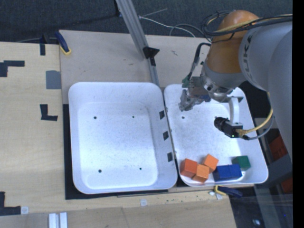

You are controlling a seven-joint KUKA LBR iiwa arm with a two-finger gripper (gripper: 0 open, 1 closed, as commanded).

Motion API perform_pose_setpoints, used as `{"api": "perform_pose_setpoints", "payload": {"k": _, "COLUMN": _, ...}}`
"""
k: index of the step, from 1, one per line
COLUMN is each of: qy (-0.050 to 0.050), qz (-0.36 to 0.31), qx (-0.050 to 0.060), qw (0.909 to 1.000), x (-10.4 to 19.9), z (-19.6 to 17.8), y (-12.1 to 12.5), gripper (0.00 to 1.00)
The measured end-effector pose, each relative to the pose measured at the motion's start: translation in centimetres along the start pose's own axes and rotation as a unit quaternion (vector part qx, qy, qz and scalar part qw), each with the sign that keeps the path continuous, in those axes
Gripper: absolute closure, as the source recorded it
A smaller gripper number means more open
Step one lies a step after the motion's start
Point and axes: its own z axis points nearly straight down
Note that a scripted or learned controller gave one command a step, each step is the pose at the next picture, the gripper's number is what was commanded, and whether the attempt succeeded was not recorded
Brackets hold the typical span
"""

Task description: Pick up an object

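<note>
My gripper (186, 102) hangs over the far left part of the right bin (199, 132), with nothing visible between its fingers. At that bin's near edge lie three orange blocks (199, 167), a blue block (227, 173) and a small green block (243, 162). The blocks are well apart from the gripper, toward the front of the bin.
The left bin (118, 137) sits beside the right one, their rims touching. A slanted metal pole (137, 32) rises behind the bins. A black cable fitting (228, 126) hangs off the wrist over the right bin. Tape marks dot the bench on the left.
</note>
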Motion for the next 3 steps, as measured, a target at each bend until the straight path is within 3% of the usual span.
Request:
{"api": "perform_pose_setpoints", "payload": {"k": 1, "qy": 0.000, "qz": 0.000, "qx": 0.002, "qw": 1.0000, "x": 2.0, "z": -3.0, "y": -4.5, "gripper": 1.00}}
{"api": "perform_pose_setpoints", "payload": {"k": 2, "qy": 0.000, "qz": -0.001, "qx": 0.002, "qw": 1.0000, "x": 5.1, "z": -3.4, "y": -6.7, "gripper": 1.00}}
{"api": "perform_pose_setpoints", "payload": {"k": 3, "qy": 0.000, "qz": 0.000, "qx": 0.002, "qw": 1.0000, "x": 4.9, "z": -3.4, "y": -6.6, "gripper": 0.00}}
